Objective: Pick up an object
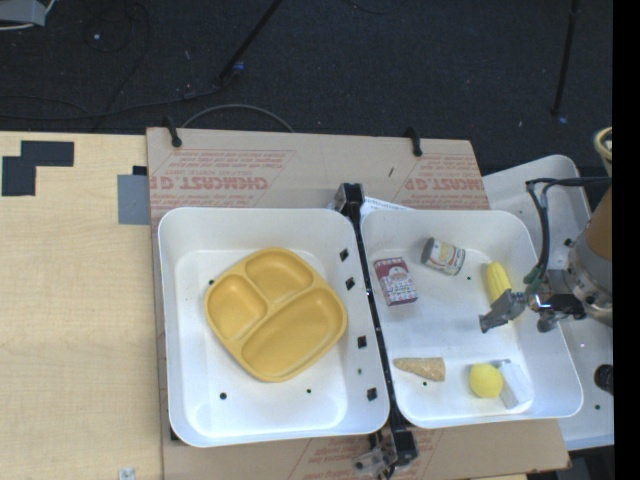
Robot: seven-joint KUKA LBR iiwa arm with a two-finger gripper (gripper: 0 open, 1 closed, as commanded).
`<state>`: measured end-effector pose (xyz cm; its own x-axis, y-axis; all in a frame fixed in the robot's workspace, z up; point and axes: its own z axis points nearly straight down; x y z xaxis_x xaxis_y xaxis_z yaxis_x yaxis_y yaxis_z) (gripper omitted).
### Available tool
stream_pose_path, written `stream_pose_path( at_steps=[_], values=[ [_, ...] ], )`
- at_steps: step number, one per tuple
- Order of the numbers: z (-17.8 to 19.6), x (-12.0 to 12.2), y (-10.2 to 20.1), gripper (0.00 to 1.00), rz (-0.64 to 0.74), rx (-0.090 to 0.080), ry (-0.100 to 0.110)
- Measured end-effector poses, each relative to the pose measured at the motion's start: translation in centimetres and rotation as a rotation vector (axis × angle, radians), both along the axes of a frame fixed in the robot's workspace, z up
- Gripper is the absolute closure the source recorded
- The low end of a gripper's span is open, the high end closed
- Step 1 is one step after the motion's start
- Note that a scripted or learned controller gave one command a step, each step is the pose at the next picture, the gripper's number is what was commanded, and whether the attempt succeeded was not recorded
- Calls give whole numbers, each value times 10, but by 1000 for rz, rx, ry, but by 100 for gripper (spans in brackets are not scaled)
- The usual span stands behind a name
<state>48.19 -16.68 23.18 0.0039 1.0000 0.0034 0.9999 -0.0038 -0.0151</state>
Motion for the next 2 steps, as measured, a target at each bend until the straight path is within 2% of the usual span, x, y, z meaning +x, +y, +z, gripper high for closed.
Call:
stream_pose_path(
  at_steps=[1,2],
  values=[
    [6,3,0,0,4,-2,-11],
    [-40,-4,5,0,4,-1,-8]
  ],
)
